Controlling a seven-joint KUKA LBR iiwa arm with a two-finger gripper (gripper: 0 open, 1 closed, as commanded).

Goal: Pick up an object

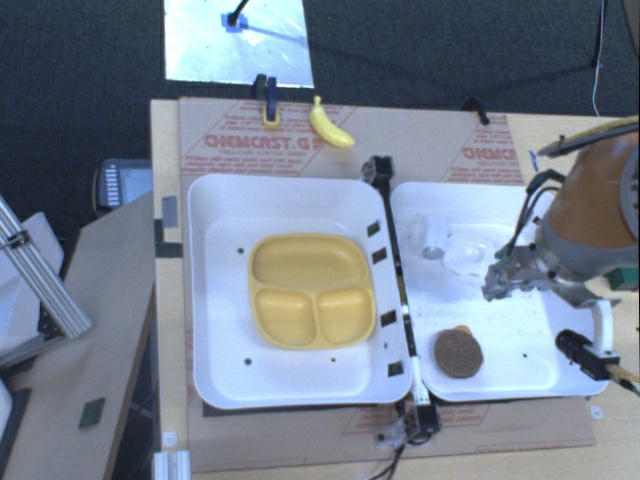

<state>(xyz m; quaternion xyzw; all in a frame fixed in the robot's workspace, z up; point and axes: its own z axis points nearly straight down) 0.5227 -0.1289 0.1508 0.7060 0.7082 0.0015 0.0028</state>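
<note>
Dark carpet surrounds your worktop (170,388), where two shallow white bins sit side by side on a printed cardboard sheet. Your left bin (215,368) carries a yellow divided tray (305,290); a toy banana (331,128) lies outside the bins, on the cardboard behind them. In your right bin (520,373) you have a round brown object (458,352) near the front wall and a clear plastic piece (455,248), hard to make out, toward the back.

Your tool (505,278) is low over the right bin's middle, just beside the clear piece and well apart from the brown object. I cannot tell from this angle how it is set, and nothing visibly sits in it. So judge the task as barely under way: the arm is positioned over a candidate, but no grasp or lift is shown. Both remain to be done.
</note>
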